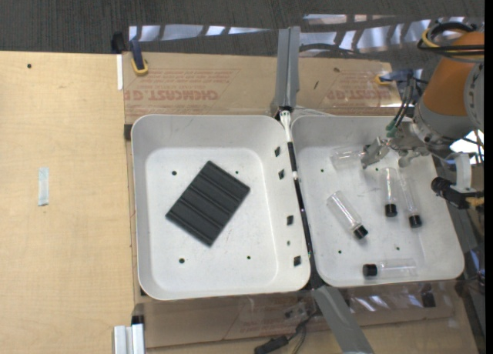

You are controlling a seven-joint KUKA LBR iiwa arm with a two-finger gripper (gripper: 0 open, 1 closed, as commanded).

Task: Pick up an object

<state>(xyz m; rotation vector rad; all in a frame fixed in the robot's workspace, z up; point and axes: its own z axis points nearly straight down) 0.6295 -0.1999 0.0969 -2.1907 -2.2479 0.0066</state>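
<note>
A black ribbed rectangular pad (209,202) lies tilted in the middle of the left bin (154,268). Several clear tubes with black caps lie in the right bin (443,256): one (345,214) near its centre, two (389,191) (410,205) side by side to the right, and one (391,269) along the front wall. A clear piece (343,159) rests near the back. My gripper (391,150) hangs over the back right part of the right bin, just right of that clear piece and above the pair of tubes.
The grey arm with its orange band (451,91) comes in from the upper right. A grey divider bar (288,68) runs between the bins at the back. Cardboard (200,87) lies behind the bins, and a wooden surface (62,191) spreads to the left.
</note>
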